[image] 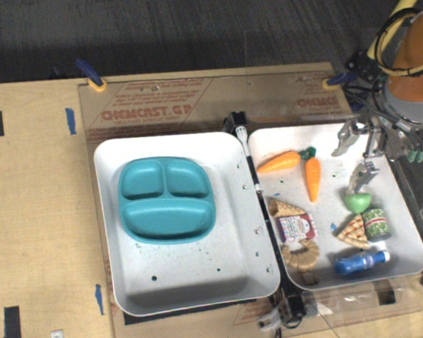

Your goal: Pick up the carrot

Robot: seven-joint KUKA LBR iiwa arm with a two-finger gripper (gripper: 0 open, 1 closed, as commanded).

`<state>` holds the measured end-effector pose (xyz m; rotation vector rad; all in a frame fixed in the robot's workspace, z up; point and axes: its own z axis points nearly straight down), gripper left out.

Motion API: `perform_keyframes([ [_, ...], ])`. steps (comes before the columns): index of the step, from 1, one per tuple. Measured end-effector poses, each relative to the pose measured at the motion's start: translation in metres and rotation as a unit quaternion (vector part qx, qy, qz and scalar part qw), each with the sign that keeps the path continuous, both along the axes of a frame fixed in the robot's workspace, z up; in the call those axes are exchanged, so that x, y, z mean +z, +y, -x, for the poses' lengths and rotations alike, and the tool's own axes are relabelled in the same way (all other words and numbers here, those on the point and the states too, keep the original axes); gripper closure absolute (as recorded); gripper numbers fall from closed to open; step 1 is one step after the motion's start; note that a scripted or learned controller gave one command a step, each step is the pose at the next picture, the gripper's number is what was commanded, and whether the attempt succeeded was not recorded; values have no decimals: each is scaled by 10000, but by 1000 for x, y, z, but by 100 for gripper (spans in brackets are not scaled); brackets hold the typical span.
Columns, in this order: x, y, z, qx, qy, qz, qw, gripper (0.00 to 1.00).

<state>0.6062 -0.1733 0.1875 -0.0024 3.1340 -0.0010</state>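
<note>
Overhead, two white bins sit side by side on brown board printed "CHEMCAST GP" in red, read upside down. Left bin holds a teal three-compartment plate. Right bin holds two carrots: one lying crosswise at the far-left corner, the other lengthwise just beside it, green tops nearly meeting. Nearer: a packet with a dark red label, writing too small to read; a cookie; a blue bottle; a waffle wedge; a green-labelled can; a green item. Gripper hangs over the right bin's far-right part, well apart from both carrots, fingers spread, nothing between them.
</note>
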Motion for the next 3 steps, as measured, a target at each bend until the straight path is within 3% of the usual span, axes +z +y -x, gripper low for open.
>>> perform_keyframes([
  [1,-85,16,-31,-481,-20,-1,9988,0],
  [2,-98,72,-5,-1350,-20,-10,9908,0],
  [3,-83,73,-9,-1337,-89,-6,9910,100],
])
